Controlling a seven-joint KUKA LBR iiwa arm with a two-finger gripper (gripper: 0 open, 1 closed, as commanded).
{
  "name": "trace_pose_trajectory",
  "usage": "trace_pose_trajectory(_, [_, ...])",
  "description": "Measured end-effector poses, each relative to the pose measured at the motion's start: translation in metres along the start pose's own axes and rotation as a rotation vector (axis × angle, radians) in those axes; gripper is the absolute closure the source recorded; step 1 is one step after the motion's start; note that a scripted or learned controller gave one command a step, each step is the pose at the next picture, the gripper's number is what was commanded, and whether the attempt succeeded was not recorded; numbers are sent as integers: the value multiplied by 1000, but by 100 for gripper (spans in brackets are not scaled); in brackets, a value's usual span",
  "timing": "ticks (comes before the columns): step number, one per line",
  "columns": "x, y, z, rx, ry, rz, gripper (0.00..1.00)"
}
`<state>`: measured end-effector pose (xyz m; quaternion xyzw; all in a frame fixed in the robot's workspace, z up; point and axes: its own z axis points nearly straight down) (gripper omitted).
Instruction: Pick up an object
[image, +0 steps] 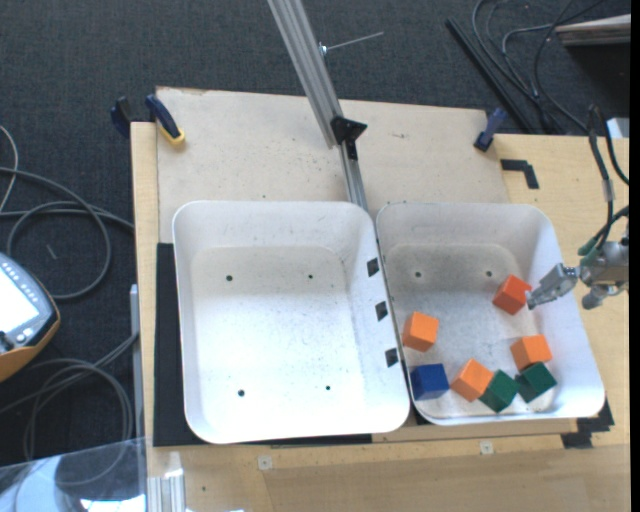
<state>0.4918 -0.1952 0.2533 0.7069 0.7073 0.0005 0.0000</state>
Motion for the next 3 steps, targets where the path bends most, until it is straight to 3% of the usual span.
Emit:
trace_pose_trajectory(1, [-23,42,91,7,2,0,0])
trace_pose_trajectory(2, [-23,15,137,8,3,1,0])
trace_pose_trajectory(3, [-18,105,154,-4,-2,-5,0])
